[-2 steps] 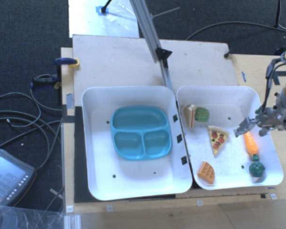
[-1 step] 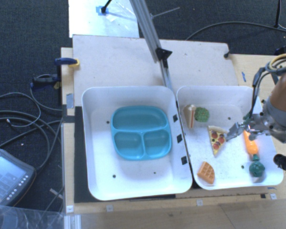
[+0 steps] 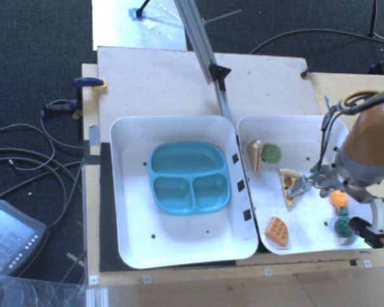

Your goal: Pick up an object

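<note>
Several toy foods lie in the right bin (image 3: 307, 128). A pizza slice (image 3: 287, 181) lies near the bin's middle. My gripper (image 3: 299, 187) is down low at the slice's right edge, reaching in from the right and touching or nearly touching it. A sandwich wedge (image 3: 254, 156) and a green broccoli (image 3: 271, 153) sit at the bin's upper left. A waffle (image 3: 277, 231) lies at the front left. An orange piece (image 3: 338, 199) and a dark green piece (image 3: 343, 226) sit at the right, partly under my wrist.
The left bin (image 3: 131, 197) holds a blue divided plate (image 3: 189, 176). A grey metal pole (image 3: 198, 34) slants down to the wall between the bins. My arm's orange band (image 3: 371, 139) hangs over the right bin's right rim. Cables lie on the floor at left.
</note>
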You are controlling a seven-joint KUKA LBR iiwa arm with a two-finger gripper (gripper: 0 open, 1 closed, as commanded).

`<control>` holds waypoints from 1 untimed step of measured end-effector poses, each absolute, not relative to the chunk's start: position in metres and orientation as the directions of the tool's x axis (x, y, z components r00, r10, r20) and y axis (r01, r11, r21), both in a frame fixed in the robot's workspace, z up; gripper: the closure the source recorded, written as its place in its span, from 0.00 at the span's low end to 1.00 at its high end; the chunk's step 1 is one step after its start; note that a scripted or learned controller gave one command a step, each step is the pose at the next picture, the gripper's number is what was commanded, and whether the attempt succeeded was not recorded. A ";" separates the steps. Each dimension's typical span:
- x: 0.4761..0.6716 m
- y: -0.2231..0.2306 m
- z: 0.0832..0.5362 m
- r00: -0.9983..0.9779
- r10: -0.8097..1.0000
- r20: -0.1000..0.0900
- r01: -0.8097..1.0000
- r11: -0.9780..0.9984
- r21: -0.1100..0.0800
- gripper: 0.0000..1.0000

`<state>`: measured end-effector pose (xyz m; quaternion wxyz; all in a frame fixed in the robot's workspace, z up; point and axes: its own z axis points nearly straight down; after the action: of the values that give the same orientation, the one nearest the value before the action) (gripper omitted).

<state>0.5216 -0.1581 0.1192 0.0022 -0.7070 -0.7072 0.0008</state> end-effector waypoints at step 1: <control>0.524 -0.159 0.133 0.000 1.000 0.000 1.000 0.000 0.004 1.00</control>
<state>0.5238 -0.1594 0.1332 -0.0014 -0.7071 -0.7071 -0.0012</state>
